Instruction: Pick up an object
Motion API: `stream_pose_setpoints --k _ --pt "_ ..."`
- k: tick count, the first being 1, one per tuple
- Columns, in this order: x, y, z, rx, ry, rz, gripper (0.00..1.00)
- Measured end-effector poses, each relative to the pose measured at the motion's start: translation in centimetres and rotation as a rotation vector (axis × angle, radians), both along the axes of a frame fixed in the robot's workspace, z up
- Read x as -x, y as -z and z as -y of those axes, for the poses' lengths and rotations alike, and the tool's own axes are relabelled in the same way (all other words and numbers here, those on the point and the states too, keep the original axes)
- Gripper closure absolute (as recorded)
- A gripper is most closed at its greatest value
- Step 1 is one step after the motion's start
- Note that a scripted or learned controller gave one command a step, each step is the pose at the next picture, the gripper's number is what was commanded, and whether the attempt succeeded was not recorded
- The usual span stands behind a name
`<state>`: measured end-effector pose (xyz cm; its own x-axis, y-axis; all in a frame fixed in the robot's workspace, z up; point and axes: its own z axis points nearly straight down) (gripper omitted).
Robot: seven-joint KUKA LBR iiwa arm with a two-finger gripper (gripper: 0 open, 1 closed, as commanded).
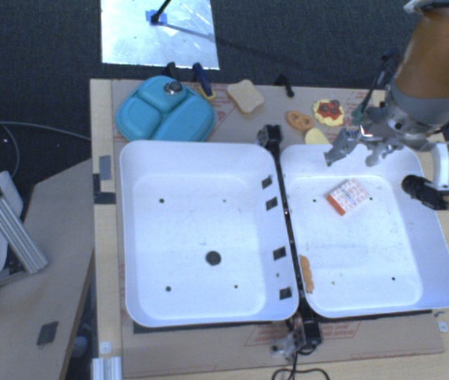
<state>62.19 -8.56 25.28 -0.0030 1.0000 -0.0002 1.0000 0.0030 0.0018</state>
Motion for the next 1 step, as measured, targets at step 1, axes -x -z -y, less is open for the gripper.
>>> stream_pose_setpoints --k 1 --pt "-4.68 10.55 8.17 0.003 0.006 -0.001 0.00"
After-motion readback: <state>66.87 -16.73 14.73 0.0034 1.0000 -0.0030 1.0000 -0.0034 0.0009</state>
